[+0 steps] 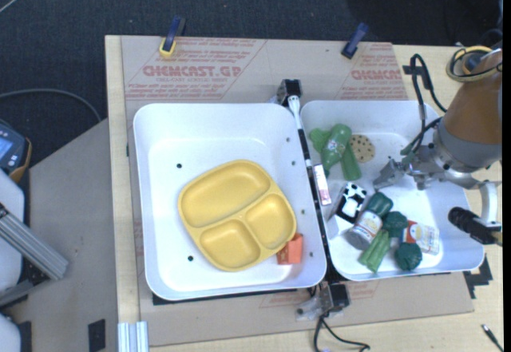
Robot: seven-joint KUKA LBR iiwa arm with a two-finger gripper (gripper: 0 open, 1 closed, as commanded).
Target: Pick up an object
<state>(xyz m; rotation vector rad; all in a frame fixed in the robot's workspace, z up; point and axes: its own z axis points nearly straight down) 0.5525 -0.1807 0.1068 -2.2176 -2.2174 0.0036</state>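
Brown board table (239,63) with red lettering, dark floor around it, 2 white bins side by side on top. Jaws at the end of the grey-and-orange arm (471,115), low over the right bin (351,115), about mid-bin. Cannot tell whether open or closed, metal parts too small and jumbled; cannot tell whether anything is gripped.

Just left of the jaws: round tan speckled disc (362,148), touching a green two-lobed toy (334,144). Below the jaws, loose cluster of pickable objects toward the near side of the right bin: black-and-white item (351,200), small can with green cap (370,220), green stick-shaped piece (375,251), dark green lump (407,256), white packet with orange print (425,239). Several touching or overlapping. All resting on the bin floor.

On the seam between the bins: pink-and-white marker (322,185), lying lengthwise.

Left bin (160,151): yellow 3-compartment plate (237,215) near centre, orange block (291,251) touching its near-right edge.

2 blue clamps (172,35) on the table's far edge, well apart.
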